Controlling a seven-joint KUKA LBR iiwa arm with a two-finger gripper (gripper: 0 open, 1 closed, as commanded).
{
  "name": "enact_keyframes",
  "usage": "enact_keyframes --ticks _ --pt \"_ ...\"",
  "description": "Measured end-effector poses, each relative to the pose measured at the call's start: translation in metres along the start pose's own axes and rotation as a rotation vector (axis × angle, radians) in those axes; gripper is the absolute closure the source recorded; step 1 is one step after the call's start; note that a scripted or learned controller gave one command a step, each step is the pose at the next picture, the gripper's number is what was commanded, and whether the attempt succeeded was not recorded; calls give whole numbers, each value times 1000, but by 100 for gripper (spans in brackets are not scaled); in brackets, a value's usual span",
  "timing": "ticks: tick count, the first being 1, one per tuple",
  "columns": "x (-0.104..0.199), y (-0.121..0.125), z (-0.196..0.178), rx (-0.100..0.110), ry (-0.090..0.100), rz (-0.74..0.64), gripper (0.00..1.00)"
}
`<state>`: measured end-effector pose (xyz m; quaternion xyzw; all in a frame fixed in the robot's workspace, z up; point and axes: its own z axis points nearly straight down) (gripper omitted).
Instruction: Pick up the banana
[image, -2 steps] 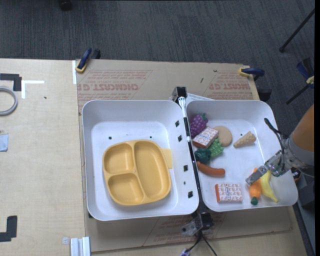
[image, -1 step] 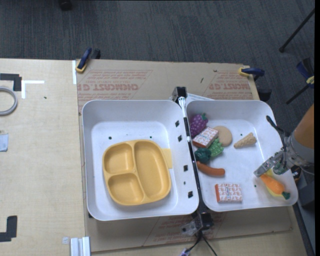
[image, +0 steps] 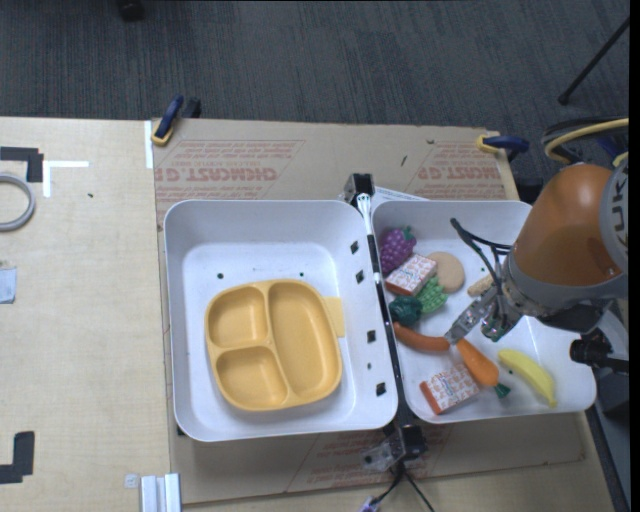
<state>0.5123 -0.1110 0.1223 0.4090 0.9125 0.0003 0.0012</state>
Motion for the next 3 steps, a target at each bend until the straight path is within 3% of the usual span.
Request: enact_keyframes --ticks 1,2,3 --pt "0 0 0 0 0 1 0" --pt "-66 17 4 1 0 -25 0" --pt "-62 -42 14 1 1 -11 0"
